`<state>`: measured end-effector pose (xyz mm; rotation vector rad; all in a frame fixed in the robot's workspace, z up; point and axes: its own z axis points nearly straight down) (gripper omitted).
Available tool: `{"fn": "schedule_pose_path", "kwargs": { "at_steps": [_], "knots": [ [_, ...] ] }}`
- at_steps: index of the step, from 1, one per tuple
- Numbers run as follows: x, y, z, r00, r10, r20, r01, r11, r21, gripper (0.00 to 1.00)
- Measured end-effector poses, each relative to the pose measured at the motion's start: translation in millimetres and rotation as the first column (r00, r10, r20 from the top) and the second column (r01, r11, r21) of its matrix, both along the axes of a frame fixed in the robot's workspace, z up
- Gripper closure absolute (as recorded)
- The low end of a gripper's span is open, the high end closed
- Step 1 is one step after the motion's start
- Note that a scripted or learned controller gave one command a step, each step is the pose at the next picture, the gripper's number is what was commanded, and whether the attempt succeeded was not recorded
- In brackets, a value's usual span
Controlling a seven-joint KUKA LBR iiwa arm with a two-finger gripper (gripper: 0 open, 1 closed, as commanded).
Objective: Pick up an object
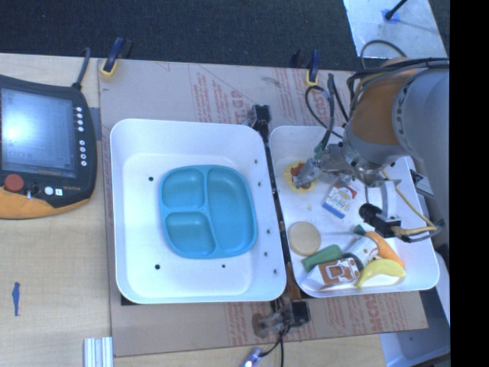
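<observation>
A grey KUKA arm (397, 117) reaches over the right of 2 white bins (424, 277) on the desk, its pincer (306, 174) low at the bin's far left corner beside a small yellow item (294, 176); whether the pincer stands wide or narrow cannot be told. Other candidates crowd the near edge: a tan disc (304, 238), a green block (322, 256), a banana (380, 272). A clean pick likely calls for a straight descent onto 1 isolated object, clear of the bin wall. The left bin (134, 281) holds a blue divided plate (208, 211).

Wooden bench (46, 281); cardboard sheet (191, 90) over it; dark carpet floor (168, 14) beyond; teach pendant (42, 147) left.
</observation>
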<state>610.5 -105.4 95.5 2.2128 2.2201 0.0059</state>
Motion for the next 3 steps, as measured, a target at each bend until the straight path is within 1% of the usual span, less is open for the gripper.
{"fn": "schedule_pose_path", "kwargs": {
  "at_steps": [1,2,3],
  "knots": [
    [-83.7,7.6,-0.7,1.000,0.003,-0.002,-0.003,1.000,-0.001,0.00],
    [-8.2,-46.9,8.7,1.000,0.000,-0.009,0.000,1.000,0.002,0.00],
    [-73.0,-33.2,-4.3,1.000,0.002,-0.013,-0.002,1.000,0.002,0.00]
  ]
}}
